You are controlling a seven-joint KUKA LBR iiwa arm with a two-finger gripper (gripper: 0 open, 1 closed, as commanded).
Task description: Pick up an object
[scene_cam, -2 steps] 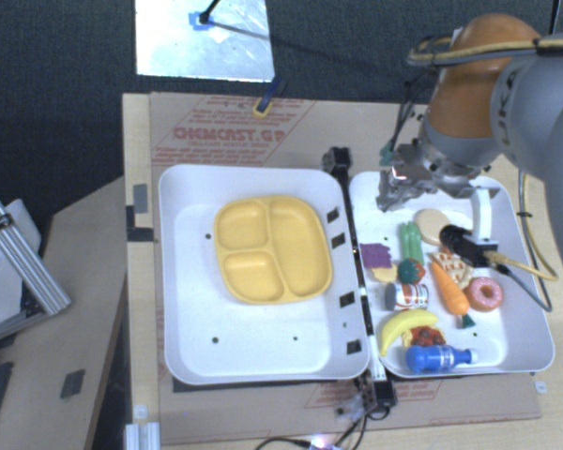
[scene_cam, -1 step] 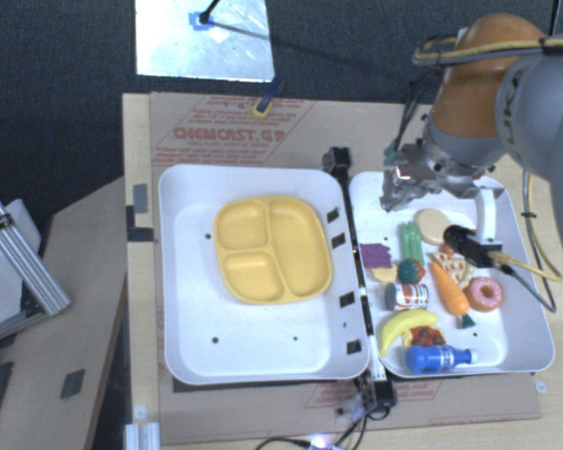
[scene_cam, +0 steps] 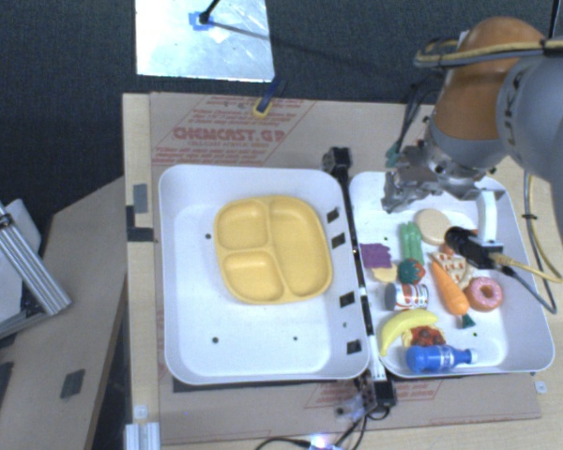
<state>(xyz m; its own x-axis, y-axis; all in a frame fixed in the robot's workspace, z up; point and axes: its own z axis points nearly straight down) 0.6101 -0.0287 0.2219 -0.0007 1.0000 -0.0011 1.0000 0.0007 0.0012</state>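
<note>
Remote pick, not yet begun, as I judge it from my console: the gripper [scene_cam: 401, 198] hangs low over the far left corner of the right bin [scene_cam: 514, 343] with nothing visibly in its grasp. I cannot tell whether it is parted or closed. Choosing, gripping and lifting an object are all left to do.

A blue bottle [scene_cam: 436, 357] lies along that bin's near edge, with a banana [scene_cam: 408, 326] just behind it. Past these come a small can [scene_cam: 411, 295], a carrot [scene_cam: 448, 289] and a pink donut [scene_cam: 487, 293], the donut nearest the right edge. Farther back, a purple piece [scene_cam: 375, 254] lies by the left edge and a green stick [scene_cam: 411, 240] lies just beside it. A pale round piece [scene_cam: 433, 223] sits beyond the stick. These last two lie closest to the gripper, so I reckon them the likeliest targets.

The left bin [scene_cam: 197, 345] carries a yellow divided plate [scene_cam: 270, 248] at its middle, well apart from the gripper. At the far right corner, the arm [scene_cam: 507, 82] reaches in over the bench.
</note>
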